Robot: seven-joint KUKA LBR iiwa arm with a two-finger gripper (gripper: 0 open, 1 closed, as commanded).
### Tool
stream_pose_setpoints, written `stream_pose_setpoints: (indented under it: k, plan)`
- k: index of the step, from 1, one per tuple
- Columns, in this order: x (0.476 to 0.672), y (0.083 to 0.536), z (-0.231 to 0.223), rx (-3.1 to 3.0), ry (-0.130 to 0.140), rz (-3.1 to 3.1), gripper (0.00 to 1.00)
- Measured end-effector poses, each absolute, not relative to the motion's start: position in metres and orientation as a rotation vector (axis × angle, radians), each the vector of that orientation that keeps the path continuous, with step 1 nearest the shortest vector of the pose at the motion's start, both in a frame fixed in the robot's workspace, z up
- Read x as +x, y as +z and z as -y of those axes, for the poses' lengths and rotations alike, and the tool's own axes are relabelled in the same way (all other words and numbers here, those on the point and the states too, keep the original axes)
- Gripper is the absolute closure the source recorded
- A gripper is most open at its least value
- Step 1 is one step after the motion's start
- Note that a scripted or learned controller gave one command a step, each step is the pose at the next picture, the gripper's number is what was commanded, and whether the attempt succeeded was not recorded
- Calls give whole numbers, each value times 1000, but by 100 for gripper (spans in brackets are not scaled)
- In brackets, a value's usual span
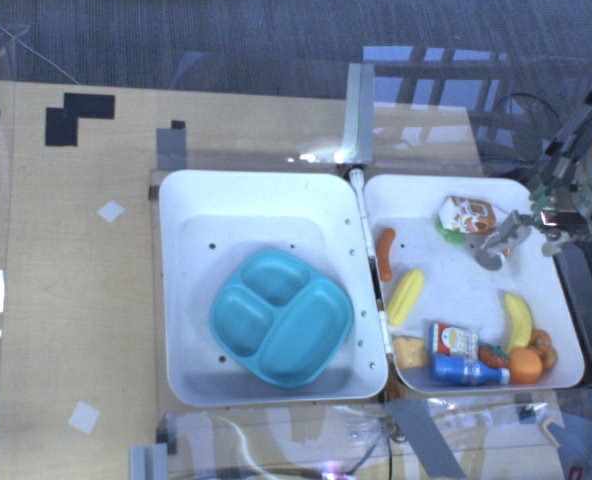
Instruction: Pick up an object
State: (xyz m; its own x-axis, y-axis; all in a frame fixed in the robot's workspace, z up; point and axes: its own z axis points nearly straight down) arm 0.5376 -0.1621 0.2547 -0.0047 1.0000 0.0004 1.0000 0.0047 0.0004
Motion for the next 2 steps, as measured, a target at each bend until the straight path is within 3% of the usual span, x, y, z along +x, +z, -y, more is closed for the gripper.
stream_pose_setpoints:
  k: [1, 2]
  plan:
    - [491, 90, 147, 2142, 13, -2281, 0]
    - [511, 91, 93, 1645, 7, -2670, 0]
